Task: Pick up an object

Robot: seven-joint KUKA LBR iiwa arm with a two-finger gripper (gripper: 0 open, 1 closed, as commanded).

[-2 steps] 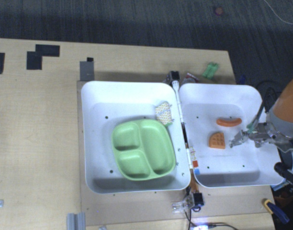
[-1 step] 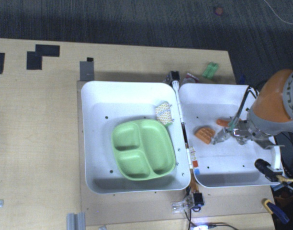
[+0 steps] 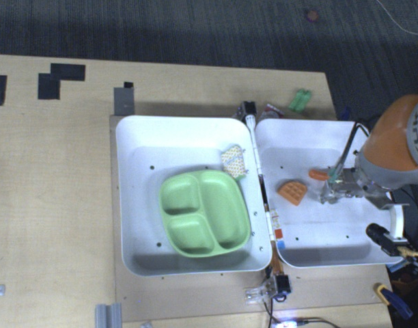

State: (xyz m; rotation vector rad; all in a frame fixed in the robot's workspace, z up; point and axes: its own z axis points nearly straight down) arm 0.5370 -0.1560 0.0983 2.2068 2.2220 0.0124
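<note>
**Op:** I'm looking down on both bins. The arm (image 3: pixel 400 142) is reaching in from the right, its orange band sitting over the right edge of the right bin (image 3: pixel 298 149), with the wrist angling down and leftward into that bin.

**Desk:** Where's the gripper?

**Op:** The gripper (image 3: pixel 330 191) is hanging low inside the right bin, near its middle. I'm seeing nothing between the tips, but how wide they are standing I cannot tell; it's too small and blurred.

**Desk:** And the objects?

**Op:** An orange waffle-textured piece (image 3: pixel 292 192) is lying just left of the gripper, apart from it. It's wedge-like, its long axis running diagonally, the narrower end pointing up-left. A small reddish-orange thing (image 3: pixel 317 174) is lying just above the gripper, long axis roughly left-right.

**Desk:** Left side?

**Op:** The left bin (image 3: pixel 137 183) is holding a green divided plate (image 3: pixel 205 212), tilted slightly, and a small patterned piece (image 3: pixel 233 159) is touching the plate's upper right corner.
</note>
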